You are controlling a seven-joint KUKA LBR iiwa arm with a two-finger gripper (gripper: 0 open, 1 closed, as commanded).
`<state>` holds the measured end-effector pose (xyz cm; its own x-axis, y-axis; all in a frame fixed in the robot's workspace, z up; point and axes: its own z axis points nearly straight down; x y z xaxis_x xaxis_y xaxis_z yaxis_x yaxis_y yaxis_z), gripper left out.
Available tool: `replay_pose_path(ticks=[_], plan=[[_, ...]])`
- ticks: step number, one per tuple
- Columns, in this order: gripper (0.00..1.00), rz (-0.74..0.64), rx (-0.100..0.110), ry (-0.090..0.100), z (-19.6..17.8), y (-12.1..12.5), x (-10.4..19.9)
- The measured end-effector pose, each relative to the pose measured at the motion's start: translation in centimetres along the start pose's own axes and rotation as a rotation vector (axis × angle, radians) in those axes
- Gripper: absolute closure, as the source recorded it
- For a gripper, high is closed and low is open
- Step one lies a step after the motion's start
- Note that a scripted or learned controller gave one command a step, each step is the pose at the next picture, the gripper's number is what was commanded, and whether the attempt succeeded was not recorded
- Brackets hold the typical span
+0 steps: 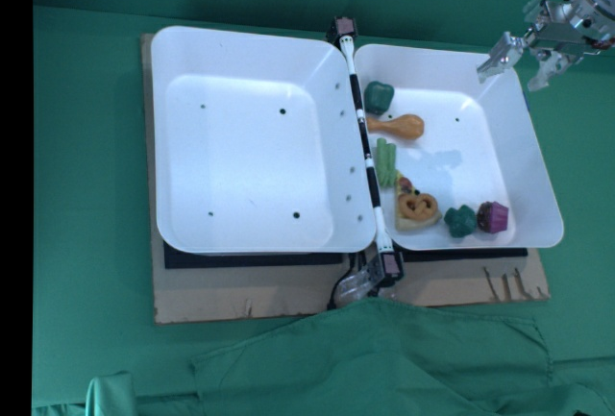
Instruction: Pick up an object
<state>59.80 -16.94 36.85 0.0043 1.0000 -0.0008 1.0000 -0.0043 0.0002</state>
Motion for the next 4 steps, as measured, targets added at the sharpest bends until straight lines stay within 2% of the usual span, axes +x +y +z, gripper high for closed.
replay_pose_path(ticks=[1, 2, 3, 4], plan=[[1.00, 0.003, -0.007, -0.003, -1.4, 0.1, -0.1], [1.00, -0.005, 0.002, 0.002, 3.1, -0.9, 4.9], [1.00, 0.001, -0.006, -0.002, 2.3, -1.4, 1.7], [1.00, 0.004, 0.006, 0.002, 7.5, -10.4, 1.8]])
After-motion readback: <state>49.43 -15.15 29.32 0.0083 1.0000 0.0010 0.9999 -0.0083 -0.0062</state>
